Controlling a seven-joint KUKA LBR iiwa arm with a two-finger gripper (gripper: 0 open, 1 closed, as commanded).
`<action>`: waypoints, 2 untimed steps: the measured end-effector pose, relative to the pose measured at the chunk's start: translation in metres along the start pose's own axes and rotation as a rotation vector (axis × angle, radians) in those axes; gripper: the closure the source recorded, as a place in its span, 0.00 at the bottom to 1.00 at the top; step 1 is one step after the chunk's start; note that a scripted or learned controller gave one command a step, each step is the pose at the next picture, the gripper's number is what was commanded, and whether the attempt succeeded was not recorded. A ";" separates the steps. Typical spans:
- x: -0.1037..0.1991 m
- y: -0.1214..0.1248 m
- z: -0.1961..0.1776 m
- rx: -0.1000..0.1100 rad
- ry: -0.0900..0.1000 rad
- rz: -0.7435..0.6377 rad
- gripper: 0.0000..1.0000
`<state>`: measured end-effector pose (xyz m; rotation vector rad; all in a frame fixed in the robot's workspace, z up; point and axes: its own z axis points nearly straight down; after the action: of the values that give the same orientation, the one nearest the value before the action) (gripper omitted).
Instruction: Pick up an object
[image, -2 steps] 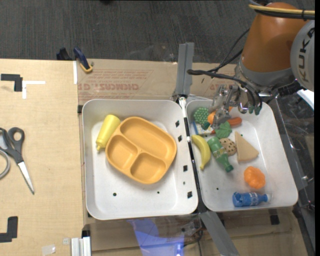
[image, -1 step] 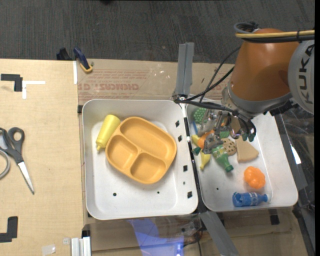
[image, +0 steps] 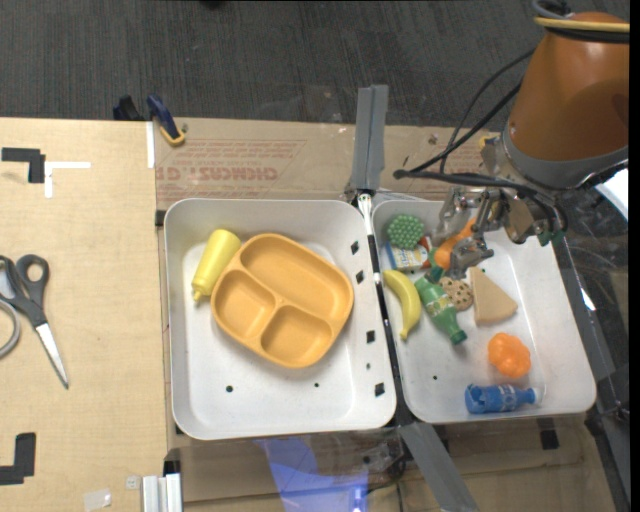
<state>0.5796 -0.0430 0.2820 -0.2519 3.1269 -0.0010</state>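
Even, bright overhead light is falling across the bench. The white bins (image: 190, 400) are reflecting softly without harsh glare. A bluish glow is showing at bottom centre. Upper right, the orange band (image: 575, 85) is looking blurred.

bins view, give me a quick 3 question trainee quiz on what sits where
1. True or false: the yellow bottle lies in the left bin, beside the divided yellow plate.
2. Which bin holds the banana? A left, B right.
3. Fill in: the blue bottle lies along the right bin's ____ edge, below the orange.

Key: 1 true; 2 B; 3 near (bottom).
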 end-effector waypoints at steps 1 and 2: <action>-0.083 0.056 0.023 -0.002 0.000 -0.075 1.00; -0.077 0.025 -0.012 0.000 -0.002 -0.240 1.00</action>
<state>0.6519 -0.0061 0.2947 -0.6238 3.0726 -0.0008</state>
